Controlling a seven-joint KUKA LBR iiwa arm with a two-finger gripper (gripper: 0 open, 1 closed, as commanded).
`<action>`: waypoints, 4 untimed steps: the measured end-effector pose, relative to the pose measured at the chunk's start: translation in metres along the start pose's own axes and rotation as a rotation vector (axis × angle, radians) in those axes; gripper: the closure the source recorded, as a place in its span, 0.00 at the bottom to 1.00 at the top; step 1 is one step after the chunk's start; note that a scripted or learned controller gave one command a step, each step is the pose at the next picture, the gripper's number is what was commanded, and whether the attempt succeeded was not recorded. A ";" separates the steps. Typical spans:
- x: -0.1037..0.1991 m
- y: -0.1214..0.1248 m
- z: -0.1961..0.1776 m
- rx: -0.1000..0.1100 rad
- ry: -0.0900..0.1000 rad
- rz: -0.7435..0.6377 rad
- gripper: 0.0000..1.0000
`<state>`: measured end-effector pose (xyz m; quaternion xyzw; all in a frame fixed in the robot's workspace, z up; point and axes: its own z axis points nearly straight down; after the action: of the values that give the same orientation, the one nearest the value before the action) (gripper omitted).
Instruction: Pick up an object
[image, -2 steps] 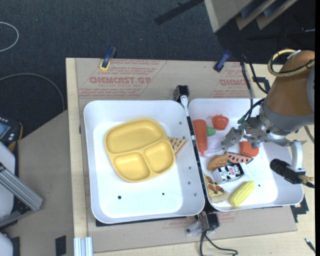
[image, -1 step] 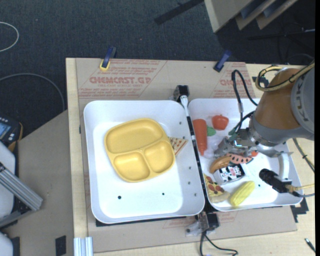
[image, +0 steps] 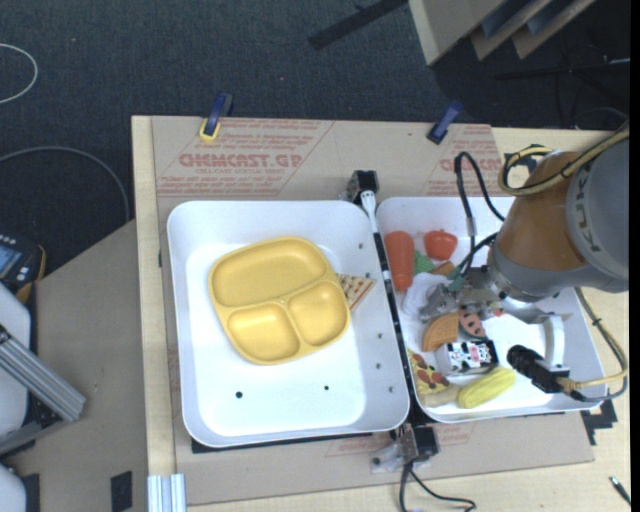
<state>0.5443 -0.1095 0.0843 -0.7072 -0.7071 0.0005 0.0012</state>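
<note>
The right bin (image: 560, 400) holds several toy foods. An orange-red carrot-like piece (image: 400, 258) lies by its left wall. A red tomato (image: 440, 243) with a green piece (image: 432, 265) beside it sits toward the back. An orange-brown piece (image: 441, 331), a black-and-white item (image: 469, 354), a yellow corn cob (image: 485, 388) and a pizza-like slice (image: 428, 376) lie toward the front. My gripper (image: 458, 298) is low in the middle of this bin, right over the pile and just above the orange-brown piece. The grey wrist hides what lies beneath it.
The left bin (image: 200, 235) holds a yellow divided plate (image: 278, 298) and a small waffle-like piece (image: 356, 289) at the plate's right edge. The grey arm with its orange band (image: 540, 225) covers the right bin's back right part. Cables run along the right bin's rim.
</note>
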 end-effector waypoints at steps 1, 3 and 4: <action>0.000 0.002 -0.014 -0.009 -0.001 0.001 1.00; 0.003 -0.004 -0.136 -0.009 -0.002 -0.002 1.00; 0.004 -0.004 -0.141 -0.005 -0.002 -0.001 1.00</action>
<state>0.5408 -0.1059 0.2249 -0.7067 -0.7075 -0.0008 -0.0014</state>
